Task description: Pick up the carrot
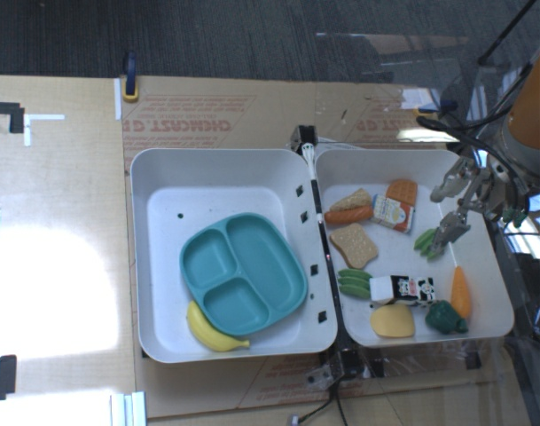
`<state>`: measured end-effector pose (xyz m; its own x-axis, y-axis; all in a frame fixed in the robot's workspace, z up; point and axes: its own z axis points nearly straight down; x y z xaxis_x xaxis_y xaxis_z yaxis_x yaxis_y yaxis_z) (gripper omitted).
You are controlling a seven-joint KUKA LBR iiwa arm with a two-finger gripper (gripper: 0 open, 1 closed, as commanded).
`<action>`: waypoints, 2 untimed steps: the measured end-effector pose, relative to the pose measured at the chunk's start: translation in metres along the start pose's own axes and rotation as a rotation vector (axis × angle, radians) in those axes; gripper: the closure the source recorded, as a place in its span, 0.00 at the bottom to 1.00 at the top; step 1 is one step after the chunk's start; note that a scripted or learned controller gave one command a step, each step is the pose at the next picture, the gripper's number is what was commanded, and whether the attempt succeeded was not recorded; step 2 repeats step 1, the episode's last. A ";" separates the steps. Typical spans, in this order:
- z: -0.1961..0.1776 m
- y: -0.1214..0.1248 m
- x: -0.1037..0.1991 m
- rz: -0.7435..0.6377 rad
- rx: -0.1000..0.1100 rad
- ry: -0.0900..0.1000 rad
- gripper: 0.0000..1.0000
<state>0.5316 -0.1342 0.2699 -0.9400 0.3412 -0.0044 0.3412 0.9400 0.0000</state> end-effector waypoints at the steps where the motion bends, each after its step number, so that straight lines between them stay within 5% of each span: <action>1: 0.082 -0.091 0.019 -0.232 0.000 0.001 0.00; 2: 0.082 -0.091 0.019 -0.232 0.000 0.001 0.00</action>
